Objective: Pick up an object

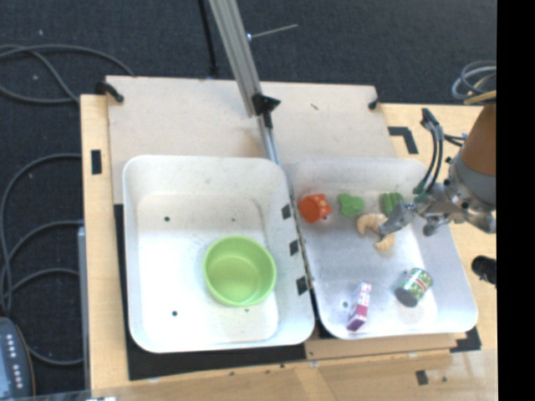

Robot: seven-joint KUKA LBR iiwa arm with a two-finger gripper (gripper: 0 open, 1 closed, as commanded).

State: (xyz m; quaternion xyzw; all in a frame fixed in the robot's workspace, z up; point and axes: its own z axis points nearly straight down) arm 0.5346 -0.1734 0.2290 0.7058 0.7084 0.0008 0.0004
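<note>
Pick not done yet: gripper [391, 224] low in right bin [456, 307] w/ fingers open around beige piece [372, 224], nothing lifted.

The bench [209, 124] and both bins [150, 190] are seen from high above, at a slant.

Robotics lab: wooden bench [192, 115], aluminium camera mast [238, 44], loose cables [33, 65] over dark carpet.
</note>
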